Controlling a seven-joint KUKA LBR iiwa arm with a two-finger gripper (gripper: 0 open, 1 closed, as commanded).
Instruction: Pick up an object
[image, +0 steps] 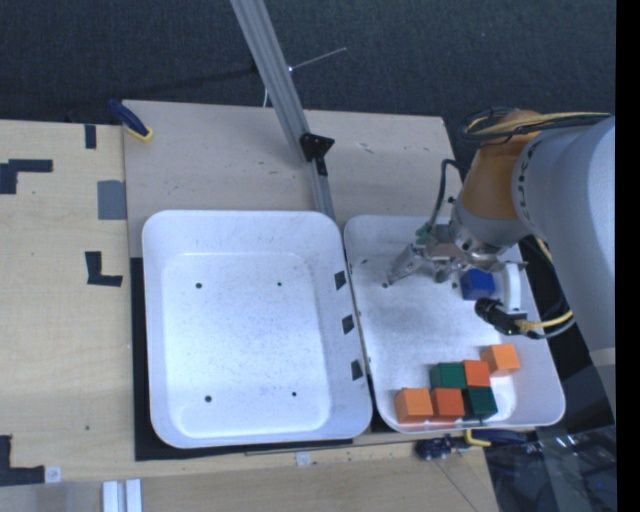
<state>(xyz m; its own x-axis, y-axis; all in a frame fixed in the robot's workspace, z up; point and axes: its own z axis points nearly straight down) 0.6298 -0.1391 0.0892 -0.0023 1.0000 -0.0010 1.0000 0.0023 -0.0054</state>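
Nothing grabbed yet (far as visible). Gripper (395, 275) hovering near right bin's (400, 330) far-left corner, fingers spread, holding nothing. Still need to reach orange and green blocks (455, 390) clustered along near edge.

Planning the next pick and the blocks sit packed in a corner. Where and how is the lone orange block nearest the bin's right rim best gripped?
Take the orange block from above, across its two free side faces. It sits at the edge of the cluster, apart from the green block, so jaws likely fit either side; the right bin rim is close, so a sideways approach looks cramped.
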